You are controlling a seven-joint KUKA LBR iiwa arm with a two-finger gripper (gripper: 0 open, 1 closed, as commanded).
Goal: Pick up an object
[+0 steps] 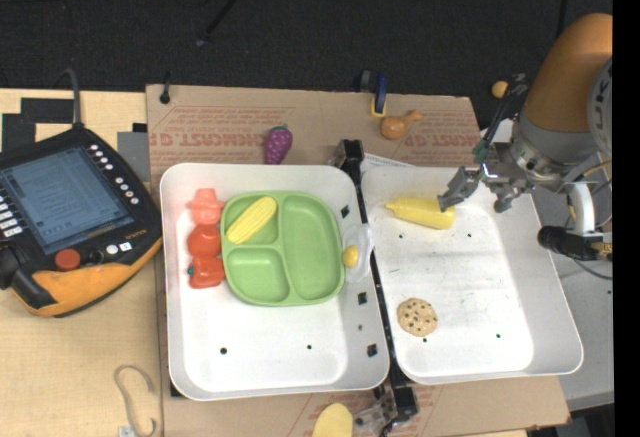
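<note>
**Lining up on the yellow squeeze bottle in the right bin**

The two-finger gripper [478, 188] hangs over the far end of the shallow white right-hand bin [540, 325], its dark fingers splayed apart with nothing between them. Just beside its left finger, and slightly nearer the camera, lies the small yellow plastic squeeze bottle [422, 214] on its side, its nozzle pointing away from the gripper toward the divider between the bins. The left finger looks close to the bottle's blunt end, perhaps touching it; the slant of the view does not settle that.

This bottle is probably the target. To take it well, the gripper should shift a little further left so the bottle's thick middle sits between the fingers, not its end, and turn so the fingers close across the short width. Coming down on the end would likely push the bottle along the smooth bin floor or squirt it out on closing. Descend until the fingertips reach the floor, close, then lift straight.

Well clear of the gripper, toward the camera, a round tan chocolate-chip cookie [417, 316] lies flat; it offers a poor grip and is best left alone. Far to the gripper's left, the other bin holds a green divided plate [300, 260] carrying a yellow corn cob [249, 218], with a red-orange toy figure [204, 237] beside it.
</note>
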